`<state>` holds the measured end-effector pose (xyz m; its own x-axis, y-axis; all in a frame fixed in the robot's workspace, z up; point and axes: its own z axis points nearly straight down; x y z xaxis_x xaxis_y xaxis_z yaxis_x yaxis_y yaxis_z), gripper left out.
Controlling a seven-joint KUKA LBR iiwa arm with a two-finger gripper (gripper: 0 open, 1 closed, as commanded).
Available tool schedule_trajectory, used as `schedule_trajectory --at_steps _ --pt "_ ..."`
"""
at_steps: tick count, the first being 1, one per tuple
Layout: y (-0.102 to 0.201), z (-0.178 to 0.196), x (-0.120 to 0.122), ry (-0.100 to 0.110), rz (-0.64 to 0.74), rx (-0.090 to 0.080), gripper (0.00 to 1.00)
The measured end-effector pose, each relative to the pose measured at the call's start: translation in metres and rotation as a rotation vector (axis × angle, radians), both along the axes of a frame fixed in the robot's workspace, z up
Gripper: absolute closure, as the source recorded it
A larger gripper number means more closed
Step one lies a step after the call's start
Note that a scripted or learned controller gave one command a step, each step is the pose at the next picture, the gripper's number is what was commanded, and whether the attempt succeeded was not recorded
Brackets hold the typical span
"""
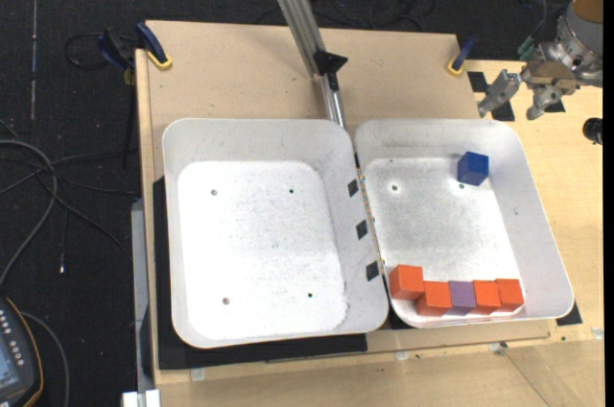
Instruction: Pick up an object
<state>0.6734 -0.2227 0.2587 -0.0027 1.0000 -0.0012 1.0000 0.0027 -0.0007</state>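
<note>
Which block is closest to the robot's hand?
The blue block. It sits alone near the top of the right bin, closest to the gripper, while the orange and purple blocks line the far bottom edge.

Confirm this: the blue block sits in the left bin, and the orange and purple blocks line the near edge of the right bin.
One thing is wrong. The camera view shows the blue block in the right bin, near its far side, not the left bin. The orange and purple blocks do line the right bin's near edge.

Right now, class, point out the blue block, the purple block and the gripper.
blue block (473, 167), camera view, top face.
purple block (462, 295), camera view, top face.
gripper (523, 95), camera view, midway between fingertips.
</note>
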Motion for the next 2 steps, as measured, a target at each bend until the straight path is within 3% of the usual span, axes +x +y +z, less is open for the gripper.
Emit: schedule_trajectory --at_steps 1,2 --pt "-0.001 -0.158 0.001 0.006 0.000 0.002 0.00" --pt "-0.001 -0.141 0.004 -0.004 0.001 -0.002 1.00"
